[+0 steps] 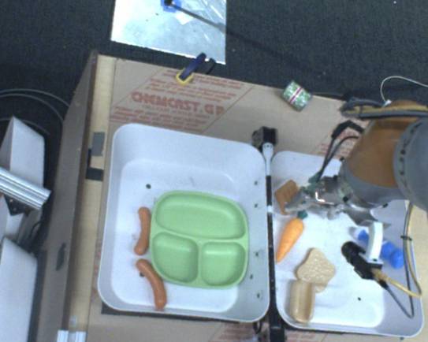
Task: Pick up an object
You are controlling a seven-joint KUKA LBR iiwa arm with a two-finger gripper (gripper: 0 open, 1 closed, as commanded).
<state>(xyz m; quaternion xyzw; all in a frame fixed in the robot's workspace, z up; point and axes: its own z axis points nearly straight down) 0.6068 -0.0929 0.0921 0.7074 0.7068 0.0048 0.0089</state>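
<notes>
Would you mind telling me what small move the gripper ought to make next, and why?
Probably a short descent with a slight shift toward the carrot. The gripper sits in the right bin, just above the carrot's top and beside the brown piece, with nothing visibly between its fingers.

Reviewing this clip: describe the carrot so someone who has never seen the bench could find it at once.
Start at the right-hand white bin. Along its left wall, beside the divider, the carrot lies just below the gripper. It is the only bright orange, tapered piece with a green top; the tan ice cream cone below it is paler and blunter.
</notes>
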